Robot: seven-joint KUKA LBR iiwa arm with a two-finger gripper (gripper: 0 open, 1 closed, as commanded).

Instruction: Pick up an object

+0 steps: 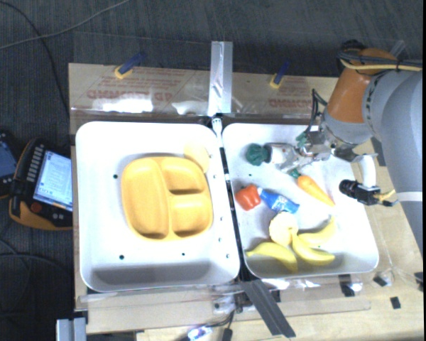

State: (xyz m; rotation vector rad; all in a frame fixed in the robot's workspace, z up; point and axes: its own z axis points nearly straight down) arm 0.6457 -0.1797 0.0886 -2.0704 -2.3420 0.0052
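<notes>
Evidently progress: nothing lifted; the grasp is left to do.
Near, 6 o'clock of right white bin [369,258]: yellow plastic bananas [298,251] and pale apple slice [282,227] lie loose.
Middle: red pepper [248,197], blue wrapper [278,201], orange carrot [314,188], untouched.
Far, 12 o'clock: dark green round toy [255,154] just beside the hand [300,155].
Hand: low over the bin; spread or pressed, cannot tell.
Arm: grey with orange band [351,94], reaching from 2 o'clock.
Left bin: yellow divided tray [167,195].
</notes>
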